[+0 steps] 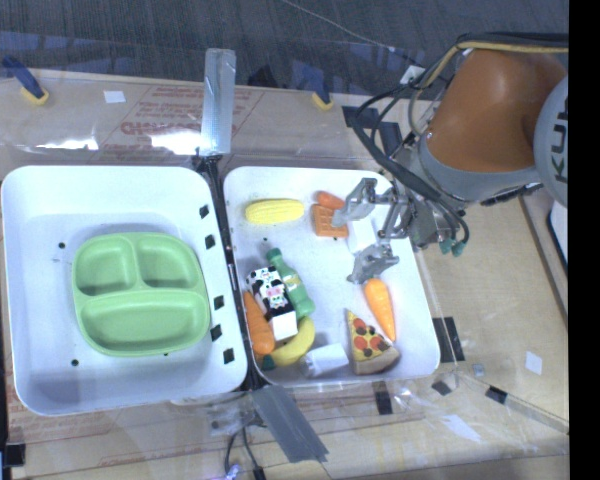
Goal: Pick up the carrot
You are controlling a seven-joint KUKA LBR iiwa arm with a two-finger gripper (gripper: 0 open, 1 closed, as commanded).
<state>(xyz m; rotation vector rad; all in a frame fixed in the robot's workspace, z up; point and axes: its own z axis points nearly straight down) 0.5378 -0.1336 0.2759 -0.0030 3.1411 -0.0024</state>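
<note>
I see the gripper (366, 230) with fingers apart, holding nothing, just above the carrot (380, 306) that lies in the right bin (420, 298), so the grasp remains.

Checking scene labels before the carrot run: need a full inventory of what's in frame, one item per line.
bins: 2, white, side by side
divided plate: 1, green, left bin
corn cob: 1, yellow, right bin, top
carrot: 1, orange, right bin, right side
pizza slice: 1, right bin, bottom right
milk carton: 1, cow print, atop bottom-left pile
banana: 1, yellow, bottom of pile
arm: 1, grey and orange, from right
gripper: 1, above carrot, open
</note>
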